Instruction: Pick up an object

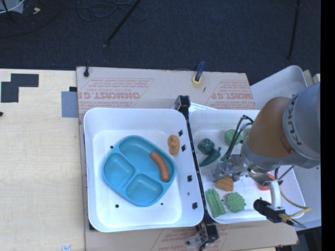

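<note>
Now | arm (285, 132) bent over right bin (299, 190) | claw (229, 170) state unclear

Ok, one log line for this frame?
arm: over right white bin | gripper: above orange wedge-shaped toy | grasp: unconfirmed

We take this for a robotics lab: an industrial arm (293, 127) reaches over 2 white bins (137, 221) of toy food on cardboard sheets (120, 90) clamped to a plywood desk (36, 156), with loose cables (99, 4) trailing across dark carpet (209, 25) behind.
</note>
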Controlling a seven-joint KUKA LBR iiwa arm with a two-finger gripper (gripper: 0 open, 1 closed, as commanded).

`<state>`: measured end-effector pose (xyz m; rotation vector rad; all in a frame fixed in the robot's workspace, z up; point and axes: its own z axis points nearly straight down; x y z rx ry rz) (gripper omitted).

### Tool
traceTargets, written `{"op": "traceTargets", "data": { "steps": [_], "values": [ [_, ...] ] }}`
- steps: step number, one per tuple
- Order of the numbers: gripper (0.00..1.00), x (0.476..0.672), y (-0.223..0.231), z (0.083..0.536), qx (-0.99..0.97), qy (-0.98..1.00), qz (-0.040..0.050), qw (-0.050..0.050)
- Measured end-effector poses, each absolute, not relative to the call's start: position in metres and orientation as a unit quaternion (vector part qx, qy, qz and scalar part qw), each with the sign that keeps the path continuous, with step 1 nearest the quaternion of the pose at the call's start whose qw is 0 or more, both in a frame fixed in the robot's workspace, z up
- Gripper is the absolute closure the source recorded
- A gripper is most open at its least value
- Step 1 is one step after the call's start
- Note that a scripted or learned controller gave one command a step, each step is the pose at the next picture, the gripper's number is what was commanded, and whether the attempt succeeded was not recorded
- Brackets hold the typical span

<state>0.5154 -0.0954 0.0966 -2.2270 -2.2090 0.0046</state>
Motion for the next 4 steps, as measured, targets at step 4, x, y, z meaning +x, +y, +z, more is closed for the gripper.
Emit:
{"op": "traceTargets", "data": {
  "steps": [4],
  "values": [
    [1.0,0.524,-0.048,0.219,-0.706,-0.708,0.0012,0.003]
  ]
}}
